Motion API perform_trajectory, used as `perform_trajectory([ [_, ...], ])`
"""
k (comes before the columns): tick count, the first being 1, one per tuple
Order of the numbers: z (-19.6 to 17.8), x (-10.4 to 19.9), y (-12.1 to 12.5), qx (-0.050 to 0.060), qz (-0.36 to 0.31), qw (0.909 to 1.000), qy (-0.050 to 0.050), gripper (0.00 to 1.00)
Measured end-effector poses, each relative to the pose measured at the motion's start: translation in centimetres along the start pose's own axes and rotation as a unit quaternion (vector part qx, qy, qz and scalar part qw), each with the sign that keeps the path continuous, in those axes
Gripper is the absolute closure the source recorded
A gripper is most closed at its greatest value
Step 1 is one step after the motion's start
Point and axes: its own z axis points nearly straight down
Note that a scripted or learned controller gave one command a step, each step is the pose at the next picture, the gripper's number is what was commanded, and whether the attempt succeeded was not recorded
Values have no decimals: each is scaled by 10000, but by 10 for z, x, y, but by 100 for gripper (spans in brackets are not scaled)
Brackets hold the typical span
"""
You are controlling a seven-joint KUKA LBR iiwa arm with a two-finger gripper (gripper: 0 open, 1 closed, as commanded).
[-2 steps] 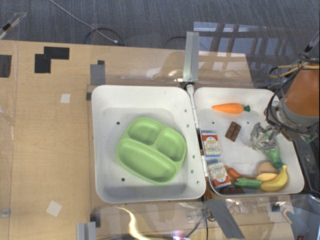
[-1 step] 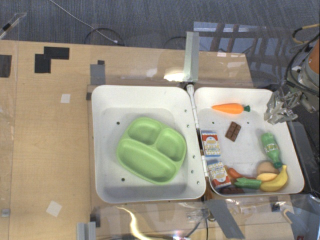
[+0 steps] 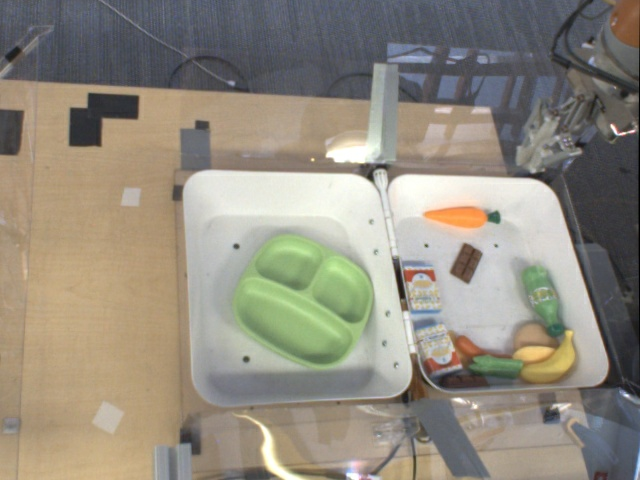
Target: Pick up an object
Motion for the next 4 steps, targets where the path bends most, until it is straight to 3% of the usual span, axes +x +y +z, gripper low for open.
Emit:
perform_trajectory([
  [1,-15,-27,46,-14,200,9998,15,100],
  [2,-9,-53,138,-29,646,9979,26,100],
  [3,-23,-54,134,-12,675,9977,-31,100],
  [4,-11,-65,181,-18,1451,9894,27,100],
])
